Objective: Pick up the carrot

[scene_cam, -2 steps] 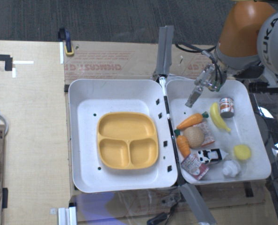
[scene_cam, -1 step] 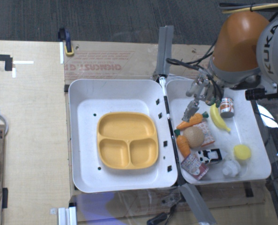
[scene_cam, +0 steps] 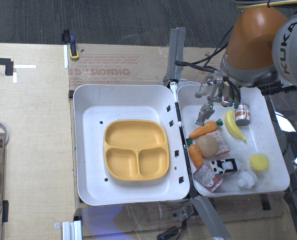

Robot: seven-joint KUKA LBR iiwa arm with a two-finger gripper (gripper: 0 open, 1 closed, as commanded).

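Note:
Two carrots lie in the right bin [scene_cam: 272, 134]. One carrot [scene_cam: 203, 130] rests at a slant near the bin's left side, with its green stem end pointing up and right. A shorter carrot [scene_cam: 195, 154] lies below it, next to the bin's left wall. My gripper [scene_cam: 204, 104] hangs over the upper left part of that bin, just above the slanted carrot. It is open, with nothing between its fingers. The arm's orange band [scene_cam: 253, 31] rises behind it at the upper right.
The right bin also holds a banana [scene_cam: 234, 125], a small can [scene_cam: 242, 114], a brown round lump [scene_cam: 207, 145], a yellow ball [scene_cam: 258, 161], a black-and-white item [scene_cam: 223, 166] and a red packet [scene_cam: 207, 176]. A yellow divided plate [scene_cam: 136, 149] sits in the left bin [scene_cam: 88, 134].

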